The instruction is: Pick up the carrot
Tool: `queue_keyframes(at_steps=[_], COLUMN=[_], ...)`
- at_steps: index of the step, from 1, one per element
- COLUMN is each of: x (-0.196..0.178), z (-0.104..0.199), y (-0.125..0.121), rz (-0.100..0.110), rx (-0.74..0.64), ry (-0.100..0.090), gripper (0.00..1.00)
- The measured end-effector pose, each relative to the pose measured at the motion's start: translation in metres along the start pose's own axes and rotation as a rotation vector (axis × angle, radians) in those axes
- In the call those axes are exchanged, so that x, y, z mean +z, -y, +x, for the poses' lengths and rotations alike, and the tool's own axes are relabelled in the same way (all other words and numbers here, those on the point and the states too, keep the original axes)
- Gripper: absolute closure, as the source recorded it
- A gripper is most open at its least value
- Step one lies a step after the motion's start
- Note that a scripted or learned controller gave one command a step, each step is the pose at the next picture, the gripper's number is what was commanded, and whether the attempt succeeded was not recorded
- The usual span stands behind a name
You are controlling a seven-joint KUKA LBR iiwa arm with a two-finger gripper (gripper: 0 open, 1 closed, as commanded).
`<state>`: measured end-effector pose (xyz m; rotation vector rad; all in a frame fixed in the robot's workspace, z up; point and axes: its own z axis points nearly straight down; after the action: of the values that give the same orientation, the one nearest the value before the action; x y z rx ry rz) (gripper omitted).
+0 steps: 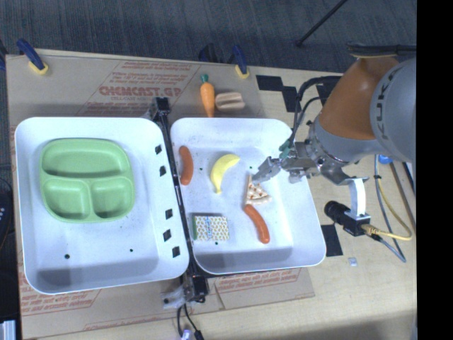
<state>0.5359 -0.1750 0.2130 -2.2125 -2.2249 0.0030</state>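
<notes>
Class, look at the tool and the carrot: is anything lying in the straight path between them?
The carrot lies outside the right bin, on the bench just beyond its far rim, beside a bun-like item. The tool is over the bin by the pizza slice. Only the low far rim lies between them.

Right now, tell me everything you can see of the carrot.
The carrot is a small orange toy with a green top, plastic by its look. It lies outside both bins, on the cardboard behind the right bin, its green end pointing away from the bin. A tan bun-like toy lies close on its right; whether they touch is unclear. The gripper is apart, over the right bin.
</notes>
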Motion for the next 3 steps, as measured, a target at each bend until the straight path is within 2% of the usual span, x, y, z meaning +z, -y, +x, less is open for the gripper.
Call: queue_keyframes(at_steps=[1,2,3], x=[0.026,0.007,0.122], z=[0.061,0.026,-0.002], y=[-0.084,-0.121,-0.12], rz=[0.0,-0.002,0.001], rx=[0.082,0.076,0.176], ry=[0.0,0.001,0.0], gripper=[0.0,0.0,0.0])
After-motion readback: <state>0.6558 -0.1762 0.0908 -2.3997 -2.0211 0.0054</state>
